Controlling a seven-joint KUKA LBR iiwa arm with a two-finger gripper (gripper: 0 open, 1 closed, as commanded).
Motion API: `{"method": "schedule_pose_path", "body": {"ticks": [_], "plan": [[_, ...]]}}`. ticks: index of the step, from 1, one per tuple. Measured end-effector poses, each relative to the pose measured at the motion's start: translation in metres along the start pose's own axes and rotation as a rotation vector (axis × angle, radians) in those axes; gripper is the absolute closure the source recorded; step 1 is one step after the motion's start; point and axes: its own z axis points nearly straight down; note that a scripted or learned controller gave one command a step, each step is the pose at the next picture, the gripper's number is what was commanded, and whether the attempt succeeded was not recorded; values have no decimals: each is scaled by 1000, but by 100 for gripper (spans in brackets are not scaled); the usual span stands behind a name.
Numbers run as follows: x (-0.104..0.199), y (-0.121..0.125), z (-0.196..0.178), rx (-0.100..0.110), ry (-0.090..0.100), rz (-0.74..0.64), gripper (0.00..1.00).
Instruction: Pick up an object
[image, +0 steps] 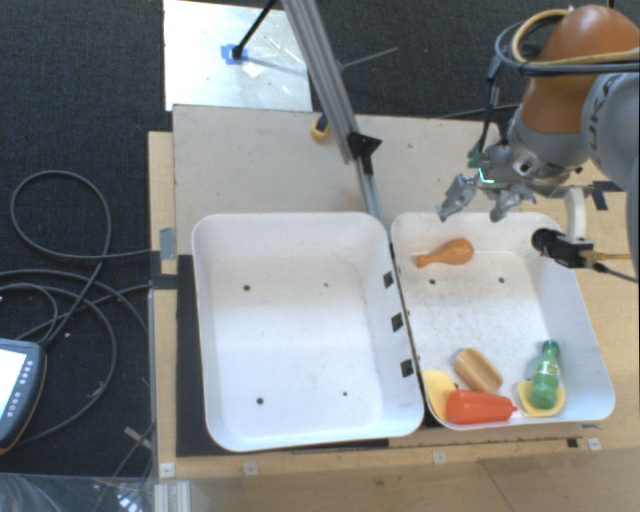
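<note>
Nearest us, along the front edge of the right bin (590, 390), we see a small crowd: a red-orange carrot-like piece (478, 406) lying on its side, a yellow piece (436, 384) touching it at its 10 o'clock, a tan bun-shaped thing (478, 370) just behind, and a green bottle (544, 376) at the bin's 5 o'clock corner, resting on another yellow shape.

Farther back, alone on bare floor near the far wall, lies the orange drumstick-shaped toy (447, 254). We judge it the easiest pick. Its long axis runs roughly 9 to 3 o'clock, thin handle toward 9, fat end toward 3.

Farthest, above the bin's back rim, hangs the gripper (478, 200), fingers spread with nothing between them. From it, the drumstick lies at about 7 o'clock, near but apart. We reckon the fingers should straddle the toy across its narrow width, closing along 12 to 6.

The left bin (215, 300) sits beside, at 9 o'clock.
</note>
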Motion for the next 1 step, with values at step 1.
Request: {"method": "schedule_pose_path", "body": {"ticks": [1], "plan": [[0, 1, -2, -4, -1, -1, 0]]}}
